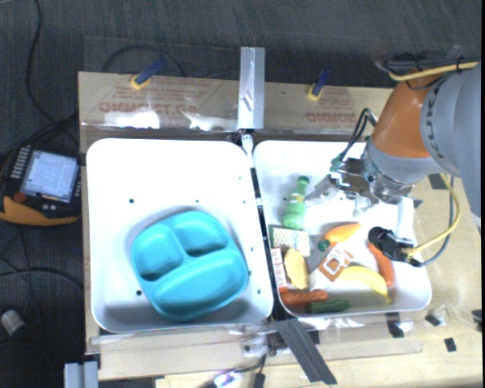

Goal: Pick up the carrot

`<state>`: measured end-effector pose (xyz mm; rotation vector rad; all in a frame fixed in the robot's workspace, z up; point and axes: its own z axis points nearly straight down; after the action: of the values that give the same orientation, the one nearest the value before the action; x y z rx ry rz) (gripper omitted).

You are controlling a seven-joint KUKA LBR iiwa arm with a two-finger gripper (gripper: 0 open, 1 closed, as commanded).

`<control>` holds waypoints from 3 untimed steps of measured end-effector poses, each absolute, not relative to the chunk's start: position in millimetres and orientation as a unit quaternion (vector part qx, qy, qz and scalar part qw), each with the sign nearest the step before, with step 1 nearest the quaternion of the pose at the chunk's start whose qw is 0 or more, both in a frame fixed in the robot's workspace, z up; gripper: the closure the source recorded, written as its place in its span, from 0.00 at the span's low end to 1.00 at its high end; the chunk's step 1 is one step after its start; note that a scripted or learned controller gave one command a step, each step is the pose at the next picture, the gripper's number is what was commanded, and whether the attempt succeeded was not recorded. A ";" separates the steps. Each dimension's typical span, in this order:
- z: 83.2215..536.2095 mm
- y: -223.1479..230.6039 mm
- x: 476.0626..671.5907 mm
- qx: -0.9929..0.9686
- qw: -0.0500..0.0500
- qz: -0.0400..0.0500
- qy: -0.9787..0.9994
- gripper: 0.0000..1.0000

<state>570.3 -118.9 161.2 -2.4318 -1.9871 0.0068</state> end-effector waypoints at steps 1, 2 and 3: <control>181.0 -110.5 610.7 -0.822 0.000 0.002 -0.570 0.00; 153.5 -158.5 564.8 -0.819 0.001 0.003 -0.574 0.00; 89.3 -185.6 544.6 -0.805 -0.003 -0.003 -0.593 0.00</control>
<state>544.6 -185.6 89.3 -2.5338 -1.8672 -0.0093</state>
